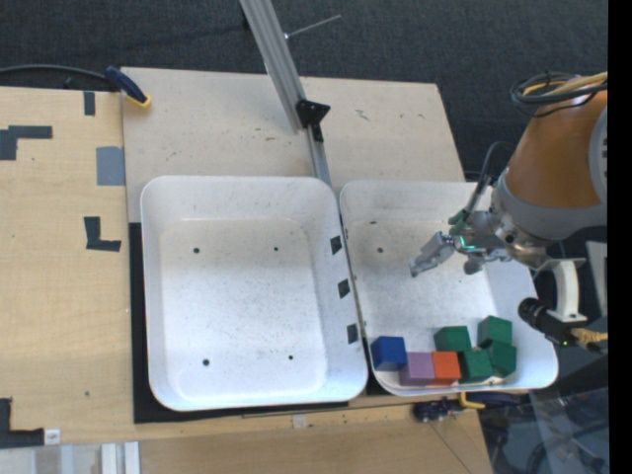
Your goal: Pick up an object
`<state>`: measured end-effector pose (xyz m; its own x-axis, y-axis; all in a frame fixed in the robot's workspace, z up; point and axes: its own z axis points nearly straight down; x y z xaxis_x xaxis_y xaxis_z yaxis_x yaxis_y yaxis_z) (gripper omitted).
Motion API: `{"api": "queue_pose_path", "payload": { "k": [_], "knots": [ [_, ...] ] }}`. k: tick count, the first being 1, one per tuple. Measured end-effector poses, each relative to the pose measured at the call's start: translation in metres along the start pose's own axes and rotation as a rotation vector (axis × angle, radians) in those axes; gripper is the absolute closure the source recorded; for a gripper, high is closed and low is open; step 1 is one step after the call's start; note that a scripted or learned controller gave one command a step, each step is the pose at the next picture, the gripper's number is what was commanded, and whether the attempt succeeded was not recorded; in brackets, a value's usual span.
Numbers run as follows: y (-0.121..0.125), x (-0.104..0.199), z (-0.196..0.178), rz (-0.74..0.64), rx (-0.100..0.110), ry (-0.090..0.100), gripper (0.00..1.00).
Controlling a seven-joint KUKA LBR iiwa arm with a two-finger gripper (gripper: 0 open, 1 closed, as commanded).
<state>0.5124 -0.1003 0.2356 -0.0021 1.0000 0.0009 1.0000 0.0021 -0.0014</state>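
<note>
Left bin [158,215]: nothing in it to grab, just a few dark specks on the floor. Divider rims touch mid-frame, with the slanted metal rail [276,57] running down to them from the top.

Right bin [395,205]: all candidates sit bunched along the near wall. Left to right: blue block [388,352], purple block [421,366], orange block [446,365], then a cluster of green blocks [479,349] stacked or touching toward the right corner.

Jaws [433,256] hang over the bin's bare middle, well apart from the block row, nothing between them. Can't tell if they're apart or together; too small and foreshortened from this angle. Arm [553,166] comes in from the right edge.

My read: approach phase, no grasp started. Next move needs a shift toward the near wall, then descent. Blue block looks like the best target: free on its left side, only the purple touching it. The green pile is crowded and close to the wall, so collision risk there. The wall itself limits finger clearance for anything in that row.
</note>
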Motion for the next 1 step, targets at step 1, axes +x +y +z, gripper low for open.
{"api": "queue_pose_path", "payload": {
  "k": [1],
  "knots": [
    [-0.0034,0.0052,0.0446,0.001,0.005,-0.001,0.00]
  ]
}}
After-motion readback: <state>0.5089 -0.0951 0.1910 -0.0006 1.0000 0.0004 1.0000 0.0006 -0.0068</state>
